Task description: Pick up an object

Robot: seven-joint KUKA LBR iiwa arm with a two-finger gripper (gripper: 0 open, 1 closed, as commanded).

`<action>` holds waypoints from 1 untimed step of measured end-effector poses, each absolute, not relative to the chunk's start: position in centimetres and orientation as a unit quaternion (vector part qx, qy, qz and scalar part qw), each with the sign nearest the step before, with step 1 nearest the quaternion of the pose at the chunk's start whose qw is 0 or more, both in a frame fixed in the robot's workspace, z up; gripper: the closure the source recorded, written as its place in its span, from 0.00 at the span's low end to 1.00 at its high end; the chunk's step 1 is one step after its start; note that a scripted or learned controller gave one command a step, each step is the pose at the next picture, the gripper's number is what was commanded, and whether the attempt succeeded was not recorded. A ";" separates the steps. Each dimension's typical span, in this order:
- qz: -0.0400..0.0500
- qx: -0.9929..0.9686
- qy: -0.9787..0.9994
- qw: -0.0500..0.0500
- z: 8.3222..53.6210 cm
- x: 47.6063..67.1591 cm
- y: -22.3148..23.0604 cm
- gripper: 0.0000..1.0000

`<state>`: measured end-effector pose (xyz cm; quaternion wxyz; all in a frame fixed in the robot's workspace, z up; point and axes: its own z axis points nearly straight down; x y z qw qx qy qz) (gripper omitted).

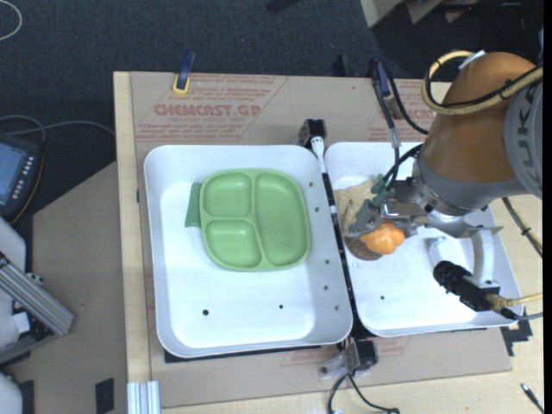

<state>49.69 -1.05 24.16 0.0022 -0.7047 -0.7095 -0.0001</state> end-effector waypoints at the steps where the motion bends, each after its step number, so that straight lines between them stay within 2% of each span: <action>1: 0.000 -0.705 -0.709 0.002 23.9 49.2 4.0 1.00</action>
